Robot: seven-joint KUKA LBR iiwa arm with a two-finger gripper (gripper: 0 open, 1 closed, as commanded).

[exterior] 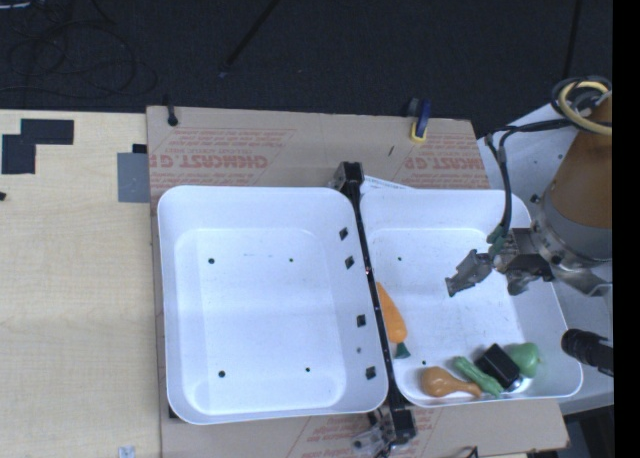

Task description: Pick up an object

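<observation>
My hand (492, 271) over right bin (430, 246), fingers apart, nothing between. Nearest target, green toy (497, 366), lies at bin's near-right corner, just below hand, long axis across.

two white bins (260, 208), one orange carrot (392, 316), one green toy (522, 356), one black block (497, 365)

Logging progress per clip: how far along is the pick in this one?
Nothing looks picked yet. The gripper hangs over the right bin with nothing visible between its fingers, apart from the items. The orange carrot-like toy lies against the divider; the tan piece, green piece and black block cluster at the bin's near edge. Still left: descend onto one, close and lift.
</observation>
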